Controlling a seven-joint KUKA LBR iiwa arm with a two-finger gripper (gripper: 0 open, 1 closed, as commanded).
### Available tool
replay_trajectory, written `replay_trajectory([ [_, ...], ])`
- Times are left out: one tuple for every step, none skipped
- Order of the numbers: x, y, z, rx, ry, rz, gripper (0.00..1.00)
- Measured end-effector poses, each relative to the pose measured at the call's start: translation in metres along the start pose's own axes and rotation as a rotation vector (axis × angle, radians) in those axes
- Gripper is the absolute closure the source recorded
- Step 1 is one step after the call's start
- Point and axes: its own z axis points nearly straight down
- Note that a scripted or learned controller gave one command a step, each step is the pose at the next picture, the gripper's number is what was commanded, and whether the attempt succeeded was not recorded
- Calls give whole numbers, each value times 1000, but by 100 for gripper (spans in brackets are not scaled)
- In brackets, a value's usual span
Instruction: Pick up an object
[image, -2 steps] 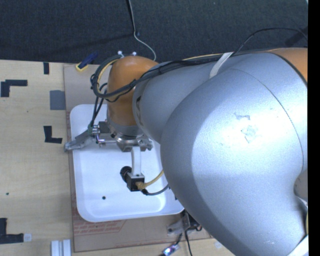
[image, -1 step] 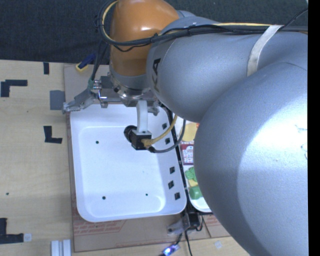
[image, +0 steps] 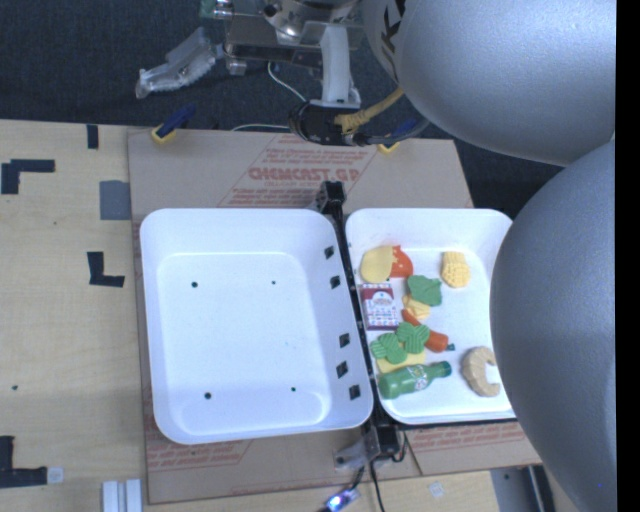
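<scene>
1. The gripper (image: 176, 68) sits at the far edge of the view, over the dark floor beyond the worktop (image: 60, 330). It points left and is well apart from both bins. Whether it is released or clenched cannot be told, and no object shows in it.
2. The grey arm (image: 520, 70) fills the far right corner and runs down the right side, covering the right edge of the right bin (image: 480, 222).
3. A cardboard sheet (image: 290, 180) with red print lies on the worktop and carries both bins, which touch side by side.
4. The left bin (image: 240, 330) is to the left of the right bin.
5. The pickable objects all lie in the right bin:
   - a yellow round piece (image: 375, 266) at the far left, touching an orange piece (image: 402, 263);
   - a yellow corn cob (image: 455, 268) to their right;
   - a red and white box (image: 379, 306) against the left wall;
   - a green leafy piece (image: 425, 290) just beside the box;
   - a green cluster (image: 398, 346) nearer;
   - a green bottle (image: 414, 378) lying on its side at the near edge;
   - a tan ring (image: 481, 371) to its right, beside the arm.
</scene>
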Motion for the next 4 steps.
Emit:
replay_trajectory([
  [-3,31,-62,9,-4,2,100],
  [-48,37,95,34,-11,7,100],
  [-23,39,-31,5,0,-2,100],
  [-112,40,-61,13,-7,10,100],
])
